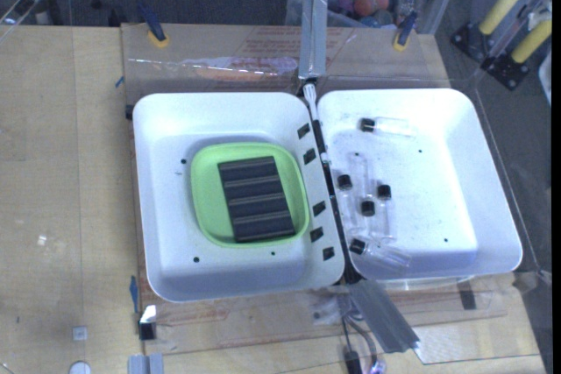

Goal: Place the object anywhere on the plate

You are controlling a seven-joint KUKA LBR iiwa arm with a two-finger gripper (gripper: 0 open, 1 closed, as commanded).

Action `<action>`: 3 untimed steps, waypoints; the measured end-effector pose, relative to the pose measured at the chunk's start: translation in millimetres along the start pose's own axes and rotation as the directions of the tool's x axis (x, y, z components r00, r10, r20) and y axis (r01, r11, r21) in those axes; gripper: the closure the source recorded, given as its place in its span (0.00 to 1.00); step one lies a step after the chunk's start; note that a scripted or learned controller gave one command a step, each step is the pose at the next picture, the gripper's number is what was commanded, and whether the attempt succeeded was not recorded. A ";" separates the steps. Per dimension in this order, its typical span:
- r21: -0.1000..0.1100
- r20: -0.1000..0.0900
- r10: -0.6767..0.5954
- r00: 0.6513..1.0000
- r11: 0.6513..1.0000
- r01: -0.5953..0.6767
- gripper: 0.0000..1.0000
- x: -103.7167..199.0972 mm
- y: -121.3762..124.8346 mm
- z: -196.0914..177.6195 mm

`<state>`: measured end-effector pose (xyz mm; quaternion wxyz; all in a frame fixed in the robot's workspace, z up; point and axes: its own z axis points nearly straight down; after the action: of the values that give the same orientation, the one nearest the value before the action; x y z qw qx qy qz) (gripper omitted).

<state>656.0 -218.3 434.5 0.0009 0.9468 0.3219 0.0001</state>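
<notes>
Two white bins (158, 188) side by side, one green plate (206, 206) in the left bin, one dark ribbed block (255, 200) lying flat on the plate, long axis near-to-far, slightly tilted

My arm and pincer: cannot tell.
I cannot make out the colour, shape, cables, screws or markings of my own body at this moment, so I set down none of them.
</notes>
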 end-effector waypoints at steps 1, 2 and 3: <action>0.000 0.000 0.060 0.998 0.998 -0.060 0.00 0.1 0.9 -0.1; 0.001 -0.001 0.157 0.988 0.988 -0.157 0.00 2.4 4.2 0.0; 0.003 0.000 0.252 0.968 0.968 -0.252 0.00 -0.7 4.4 0.0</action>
<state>658.1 -222.3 434.5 -0.0003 0.9800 0.1989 -0.0003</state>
